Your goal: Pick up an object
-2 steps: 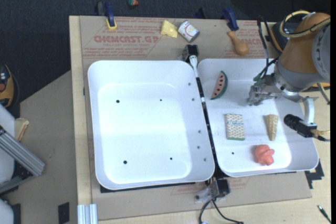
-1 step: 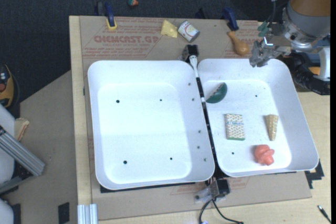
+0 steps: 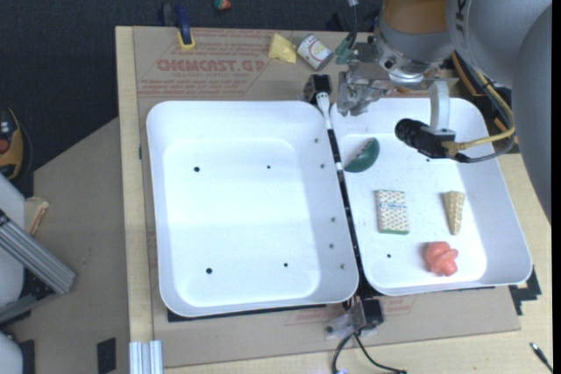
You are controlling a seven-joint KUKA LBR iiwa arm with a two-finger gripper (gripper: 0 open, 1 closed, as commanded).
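Two white bins: left bin, right bin. Taking the bin divider as landmark: just right of its upper end, one green curved piece; farther right, one patterned block, long axis running up the view; then one red lump; one cone, tip down. Gripper hangs above the green piece; finger spread cannot be told, nothing seen held.

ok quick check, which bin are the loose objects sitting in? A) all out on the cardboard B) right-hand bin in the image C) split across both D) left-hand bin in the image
B: the green piece, the patterned block, the cone and the pink object all lie in the right-hand bin.
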